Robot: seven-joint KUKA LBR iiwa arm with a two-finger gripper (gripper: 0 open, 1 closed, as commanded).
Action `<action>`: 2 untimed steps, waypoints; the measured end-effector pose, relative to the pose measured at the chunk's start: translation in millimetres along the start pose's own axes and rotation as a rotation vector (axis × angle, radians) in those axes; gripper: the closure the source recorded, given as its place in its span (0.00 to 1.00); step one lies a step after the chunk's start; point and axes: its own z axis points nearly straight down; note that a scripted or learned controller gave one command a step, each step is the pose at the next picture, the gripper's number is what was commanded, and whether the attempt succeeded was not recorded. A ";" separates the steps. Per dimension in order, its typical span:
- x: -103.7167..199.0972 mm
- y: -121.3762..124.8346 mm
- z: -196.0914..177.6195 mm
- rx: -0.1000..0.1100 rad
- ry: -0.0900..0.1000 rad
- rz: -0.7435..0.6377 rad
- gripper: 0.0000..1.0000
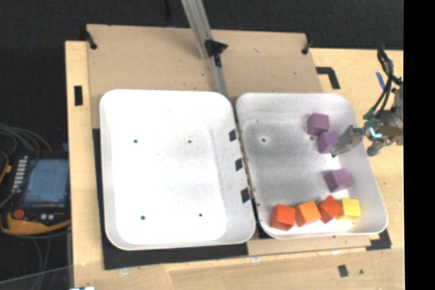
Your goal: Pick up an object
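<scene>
Along the near wall of the right bin [253, 146] a row of blocks is seen: two orange blocks [296, 214], a red block [331, 208] and a yellow block [351, 207]. Farther back, three purple blocks [317, 123] are spread; the middle one is touched by the gripper [348, 140]. Whether it is open cannot be told. A centred, vertical descent is advised. No long axis is evident; the cubes sit slightly rotated.

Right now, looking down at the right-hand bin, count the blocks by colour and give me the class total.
Purple blocks: 3
Orange blocks: 3
Yellow blocks: 1
Total: 7
</scene>
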 end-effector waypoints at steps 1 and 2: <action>0.0 0.7 -2.3 -0.005 -0.002 0.001 0.00; 5.8 6.6 55.8 0.002 -0.001 0.003 0.00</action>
